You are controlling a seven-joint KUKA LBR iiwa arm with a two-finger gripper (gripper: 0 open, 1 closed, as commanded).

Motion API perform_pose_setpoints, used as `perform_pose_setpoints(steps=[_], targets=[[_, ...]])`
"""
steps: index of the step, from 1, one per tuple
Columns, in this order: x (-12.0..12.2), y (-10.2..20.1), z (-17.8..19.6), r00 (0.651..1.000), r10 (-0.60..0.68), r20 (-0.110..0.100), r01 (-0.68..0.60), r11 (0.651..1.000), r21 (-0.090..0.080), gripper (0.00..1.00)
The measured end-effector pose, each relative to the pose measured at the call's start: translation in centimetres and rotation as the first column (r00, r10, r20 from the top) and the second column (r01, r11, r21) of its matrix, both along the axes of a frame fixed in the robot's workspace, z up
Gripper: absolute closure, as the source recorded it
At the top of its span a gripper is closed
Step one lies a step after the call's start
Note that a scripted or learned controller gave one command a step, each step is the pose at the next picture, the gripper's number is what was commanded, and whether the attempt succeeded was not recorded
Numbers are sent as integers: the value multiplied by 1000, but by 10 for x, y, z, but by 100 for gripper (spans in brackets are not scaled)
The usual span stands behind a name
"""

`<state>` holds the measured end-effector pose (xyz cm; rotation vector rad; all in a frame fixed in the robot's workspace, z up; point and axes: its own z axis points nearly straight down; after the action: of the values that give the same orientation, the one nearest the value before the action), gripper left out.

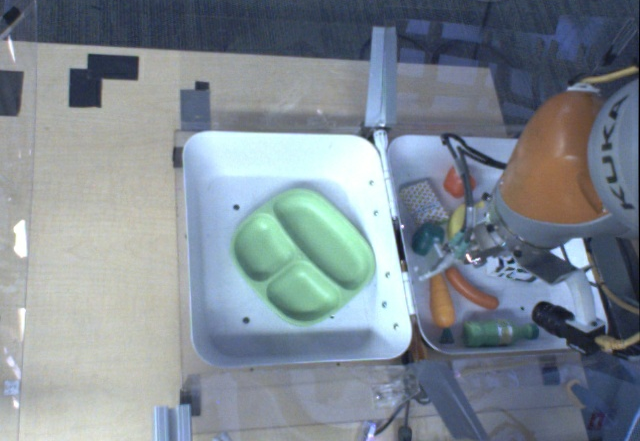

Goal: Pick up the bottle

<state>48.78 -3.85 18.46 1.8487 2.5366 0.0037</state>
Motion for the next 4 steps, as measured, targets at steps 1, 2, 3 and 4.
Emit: perform_pose_setpoints(steps=[1, 2, 3, 4], targets=[[0, -56, -25, 997, -71, 0, 71, 997, 0, 0], [2, -55, -14, 998, -70, 6, 70, 998, 0, 100], [58, -108, -94, 995, 102, 10, -102, 995, -4, 100], [123, -168, -96, 998, 64, 7, -64, 998, -5, 100]])
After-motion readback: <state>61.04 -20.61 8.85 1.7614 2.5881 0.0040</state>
